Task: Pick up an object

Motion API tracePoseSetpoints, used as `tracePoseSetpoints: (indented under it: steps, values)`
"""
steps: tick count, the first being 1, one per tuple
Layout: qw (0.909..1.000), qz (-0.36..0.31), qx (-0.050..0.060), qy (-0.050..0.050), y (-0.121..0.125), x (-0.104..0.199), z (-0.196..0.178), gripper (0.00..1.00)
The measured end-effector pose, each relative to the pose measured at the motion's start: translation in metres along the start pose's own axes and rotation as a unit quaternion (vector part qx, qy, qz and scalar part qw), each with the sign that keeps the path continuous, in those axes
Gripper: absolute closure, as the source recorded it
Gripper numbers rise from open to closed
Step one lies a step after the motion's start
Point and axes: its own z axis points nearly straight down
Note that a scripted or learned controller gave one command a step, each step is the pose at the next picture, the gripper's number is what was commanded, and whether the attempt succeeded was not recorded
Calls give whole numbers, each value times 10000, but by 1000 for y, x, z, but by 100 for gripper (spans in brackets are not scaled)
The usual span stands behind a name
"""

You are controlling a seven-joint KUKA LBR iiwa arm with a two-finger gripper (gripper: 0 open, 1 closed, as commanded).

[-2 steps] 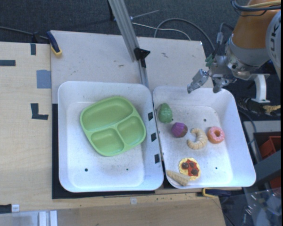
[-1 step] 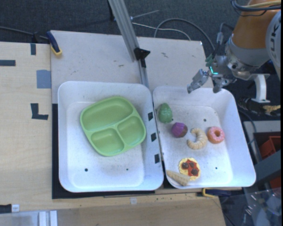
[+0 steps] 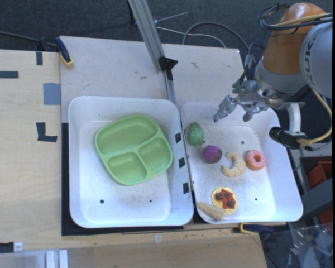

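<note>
My gripper (image 3: 235, 112) hangs over the back of the right bin (image 3: 279, 205), its two fingers spread apart with nothing between them. Below it in that bin lie a green round toy (image 3: 195, 133), a purple one (image 3: 212, 153), a tan croissant (image 3: 233, 164) and a pink donut (image 3: 255, 159). Nearer the front sit a small tart with red berries (image 3: 224, 198) and a tan wedge (image 3: 210, 210). The gripper is above and to the right of the green toy, clear of all the pieces.
The left bin (image 3: 81, 149) holds a green divided plate (image 3: 134, 148). A metal pole (image 3: 151, 32) slants down to the bins' shared back corner. Cables run behind the right bin, and the arm's body (image 3: 293, 43) fills the upper right.
</note>
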Motion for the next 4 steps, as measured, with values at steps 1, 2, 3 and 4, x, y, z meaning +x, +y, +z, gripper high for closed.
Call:
tracePoseSetpoints:
  steps: [1,2,3,4]
  values:
    - [10000,0,12,1,-6,1,64,0]
    - [10000,1,4,-1,-14,-4,113,0]
    - [10000,-10,-18,5,-13,-3,100,100]
    - [10000,-1,-54,-3,-17,-6,39,100]
